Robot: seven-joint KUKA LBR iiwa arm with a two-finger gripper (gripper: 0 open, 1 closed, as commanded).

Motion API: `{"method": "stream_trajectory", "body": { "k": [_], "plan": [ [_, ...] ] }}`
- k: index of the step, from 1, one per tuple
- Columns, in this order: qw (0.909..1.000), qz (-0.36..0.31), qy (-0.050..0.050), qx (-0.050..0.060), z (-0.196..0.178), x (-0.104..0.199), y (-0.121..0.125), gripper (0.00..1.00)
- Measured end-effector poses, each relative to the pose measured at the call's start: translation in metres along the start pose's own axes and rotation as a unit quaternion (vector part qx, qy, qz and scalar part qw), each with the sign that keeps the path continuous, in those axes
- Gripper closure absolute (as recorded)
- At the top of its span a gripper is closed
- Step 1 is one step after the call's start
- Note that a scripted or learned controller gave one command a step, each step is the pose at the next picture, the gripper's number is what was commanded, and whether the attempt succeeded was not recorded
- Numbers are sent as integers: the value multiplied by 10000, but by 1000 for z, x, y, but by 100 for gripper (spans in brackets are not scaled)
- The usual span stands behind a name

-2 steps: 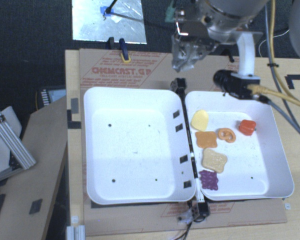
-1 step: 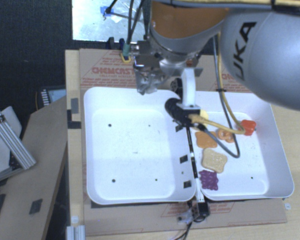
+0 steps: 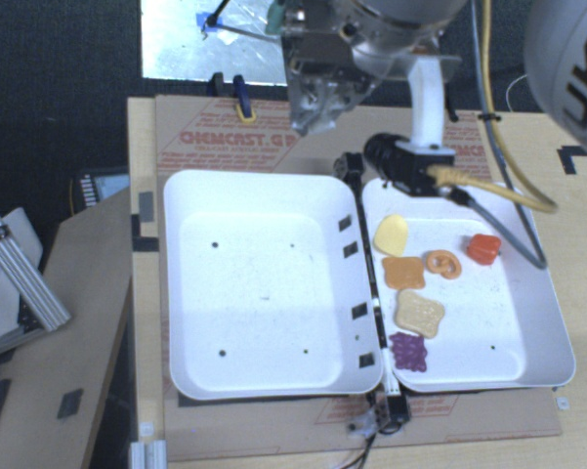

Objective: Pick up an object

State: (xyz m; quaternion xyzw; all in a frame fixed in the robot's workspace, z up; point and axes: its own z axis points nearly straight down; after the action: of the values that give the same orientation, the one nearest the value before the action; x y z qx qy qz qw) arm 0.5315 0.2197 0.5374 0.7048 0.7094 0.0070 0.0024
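Note:
Several toy foods lie in the right bin (image 3: 527, 360). A yellow piece (image 3: 392, 234) is nearest the divider. Below it are an orange slab (image 3: 403, 273), a tan toast slice (image 3: 419, 313) and a purple grape bunch (image 3: 408, 352). A pretzel (image 3: 442, 264) and a red pepper (image 3: 483, 249) lie further right. My gripper (image 3: 315, 110) hangs high in the view, over the cardboard behind the left bin (image 3: 176, 262), well apart from all the foods. I see nothing held in it.
A black divider strip (image 3: 363, 262) with clips runs between the two bins. Blue and yellow clamps (image 3: 240, 101) sit on the cardboard at the back. A metal rail (image 3: 20, 262) leans at the left of the bench.

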Motion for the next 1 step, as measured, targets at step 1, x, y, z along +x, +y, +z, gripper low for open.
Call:
{"method": "stream_trajectory", "body": {
  "k": [1],
  "plan": [
    [10000,16,-29,45,3,15,43,100]
  ]
}}
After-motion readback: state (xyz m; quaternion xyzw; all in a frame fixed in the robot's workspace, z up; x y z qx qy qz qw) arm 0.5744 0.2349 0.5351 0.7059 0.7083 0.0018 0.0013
